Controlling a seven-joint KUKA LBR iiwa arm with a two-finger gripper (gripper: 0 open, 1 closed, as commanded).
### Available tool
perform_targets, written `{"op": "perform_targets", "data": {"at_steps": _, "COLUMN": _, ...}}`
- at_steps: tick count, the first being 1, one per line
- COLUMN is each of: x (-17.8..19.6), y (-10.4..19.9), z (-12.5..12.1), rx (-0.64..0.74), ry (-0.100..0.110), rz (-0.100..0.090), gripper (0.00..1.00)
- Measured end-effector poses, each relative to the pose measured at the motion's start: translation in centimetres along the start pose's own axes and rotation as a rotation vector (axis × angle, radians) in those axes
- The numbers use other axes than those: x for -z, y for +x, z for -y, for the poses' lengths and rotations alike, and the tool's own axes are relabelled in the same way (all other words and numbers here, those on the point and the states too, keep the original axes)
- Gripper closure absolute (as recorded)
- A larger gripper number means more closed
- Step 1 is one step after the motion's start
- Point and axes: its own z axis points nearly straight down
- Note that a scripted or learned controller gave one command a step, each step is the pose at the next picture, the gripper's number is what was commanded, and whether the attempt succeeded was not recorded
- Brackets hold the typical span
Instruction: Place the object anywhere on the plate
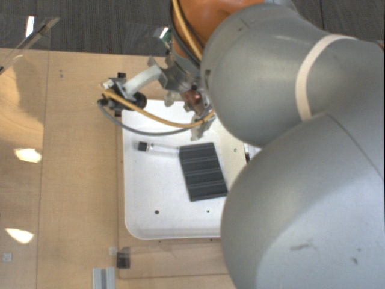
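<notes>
White bin [138, 215] on my table holds a dark ribbed block [203, 171] and a small clear tube [157, 148] to its left. My hand [195, 116] hovers just beyond them; its grip I cannot tell. Nothing looks placed yet.

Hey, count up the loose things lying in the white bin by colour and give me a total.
Dark grey, ribbed flat block: 1
Clear tube with a black cap: 1
Total: 2
Part of the white bin is hidden behind the arm, so more could lie there.
</notes>
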Motion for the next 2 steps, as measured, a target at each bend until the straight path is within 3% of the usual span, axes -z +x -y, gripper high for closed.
{"op": "perform_targets", "data": {"at_steps": 1, "x": 1.1, "y": 0.1, "z": -0.1, "rx": 0.002, "ry": 0.000, "rz": -0.003, "gripper": 1.00}}
{"op": "perform_targets", "data": {"at_steps": 2, "x": -14.4, "y": 3.8, "z": -2.2, "rx": -0.161, "ry": 0.000, "rz": 0.006, "gripper": 1.00}}
